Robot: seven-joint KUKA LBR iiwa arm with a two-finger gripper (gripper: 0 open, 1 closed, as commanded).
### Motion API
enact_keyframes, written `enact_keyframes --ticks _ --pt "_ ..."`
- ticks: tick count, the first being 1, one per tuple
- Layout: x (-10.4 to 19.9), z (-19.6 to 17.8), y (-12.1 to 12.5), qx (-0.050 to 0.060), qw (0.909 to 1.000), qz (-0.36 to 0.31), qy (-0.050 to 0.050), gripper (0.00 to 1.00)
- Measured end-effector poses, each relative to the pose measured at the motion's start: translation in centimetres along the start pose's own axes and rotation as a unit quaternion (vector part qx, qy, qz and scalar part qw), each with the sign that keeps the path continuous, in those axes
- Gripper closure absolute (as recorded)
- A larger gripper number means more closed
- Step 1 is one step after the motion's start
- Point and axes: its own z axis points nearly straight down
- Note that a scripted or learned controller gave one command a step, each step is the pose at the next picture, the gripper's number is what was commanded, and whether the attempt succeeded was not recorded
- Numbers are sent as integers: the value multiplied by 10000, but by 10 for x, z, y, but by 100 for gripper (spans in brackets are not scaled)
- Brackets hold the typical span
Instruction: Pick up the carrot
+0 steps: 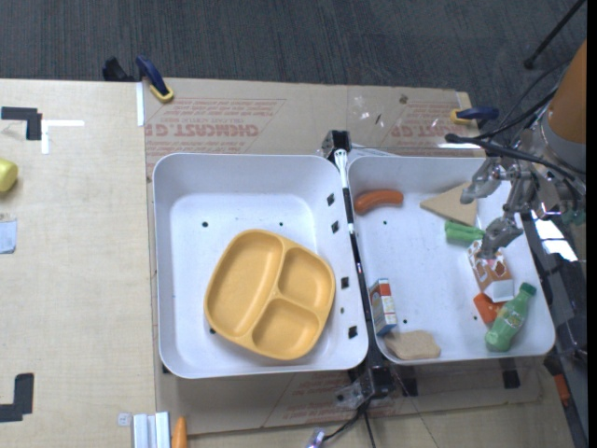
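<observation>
where the bench [75, 297] runs pale and wood-coloured, a sheet of printed cardboard [242, 119] lies under two white bins, and dark carpet [280, 17] fills the room behind. black tape marks and a strip of white tape sit on the bench at the left, with a yellow-green ball [6, 175] near that edge. two blue clamps [154, 77] hold the cardboard's far edge.

the left bin [177, 194] holds a yellow plate [270, 294] with three compartments, set a little askew.

the right bin [420, 278] holds a sausage [378, 200] near its far left corner, a tan wedge [450, 205] beside it, a green block [462, 234], a small carton [383, 306] against the left wall, a piece of bread [412, 345] near the front wall, and a green bottle [510, 318] at the right, its cap pointing up and away from the camera.

the carrot [484, 308] lies in the right bin just left of the bottle, partly covered by a white packet [494, 278]. only a short orange stretch shows, so its long axis seems to run diagonally, from upper left to lower right, but which end is the tip cannot be told.

the arm comes in from the right, and the gripper [499, 215] hangs over the right bin's far right part, above the green block and well apart from the carrot. its fingers [500, 232] look spread, with nothing between them.
</observation>
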Motion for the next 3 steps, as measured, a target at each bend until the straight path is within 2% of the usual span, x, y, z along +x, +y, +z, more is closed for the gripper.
enact_keyframes --ticks 1,2,3 --pt "25 19 102 -9 9992 -397 1 0" --pt "25 65 202 -8 9994 337 7 0" --pt "36 164 250 -4 9904 1385 -3 0"
